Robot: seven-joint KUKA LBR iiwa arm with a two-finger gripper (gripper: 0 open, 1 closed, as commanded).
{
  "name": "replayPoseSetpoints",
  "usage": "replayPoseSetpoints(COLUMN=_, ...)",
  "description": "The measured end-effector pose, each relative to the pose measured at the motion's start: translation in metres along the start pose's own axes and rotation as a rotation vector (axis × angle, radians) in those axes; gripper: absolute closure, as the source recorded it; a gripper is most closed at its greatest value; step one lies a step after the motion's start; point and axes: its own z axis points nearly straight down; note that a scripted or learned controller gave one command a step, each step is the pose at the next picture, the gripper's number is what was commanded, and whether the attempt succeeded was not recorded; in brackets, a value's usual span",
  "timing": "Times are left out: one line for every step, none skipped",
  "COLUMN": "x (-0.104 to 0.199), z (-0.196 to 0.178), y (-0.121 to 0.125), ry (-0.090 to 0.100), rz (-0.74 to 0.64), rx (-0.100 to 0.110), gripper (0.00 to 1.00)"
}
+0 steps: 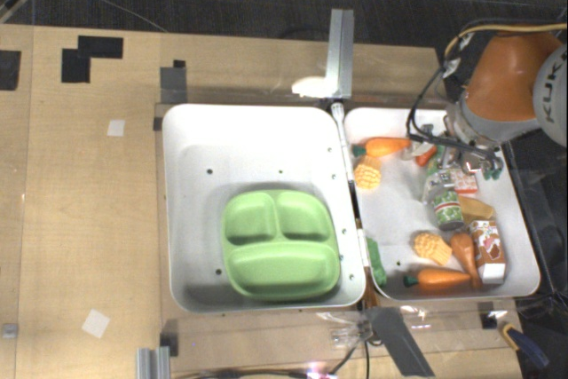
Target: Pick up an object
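Observation:
The right bin holds several toy foods. An orange carrot lies at its far left, with a yellow corn cob just below it. A small bottle with a green and red label lies mid-bin, and a tan piece sits beside it. Nearer the front are a second corn cob, two carrots and a small carton. My gripper hangs low over the bin's far right part, right above the bottle's top end.
In the left bin rests a green divided plate. A metal post stands behind the wall between the bins. The arm's orange band and cables overhang the right bin's far corner.

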Motion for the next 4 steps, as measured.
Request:
replayPoseSetpoints(x=0.053, z=-0.002, y=0.018, ry=-0.001, rz=0.036, rx=0.000, gripper=0.00)
replayPoseSetpoints(x=0.111, z=-0.004, y=0.028, ry=-0.005, rz=0.104, rx=0.001, gripper=0.00)
replayPoseSetpoints(x=0.104, z=-0.019, y=0.028, ry=-0.026, rz=0.097, rx=0.007, gripper=1.00)
replayPoseSetpoints(x=0.118, z=-0.071, y=0.025, ry=0.002, rz=-0.310, rx=0.000, gripper=1.00)
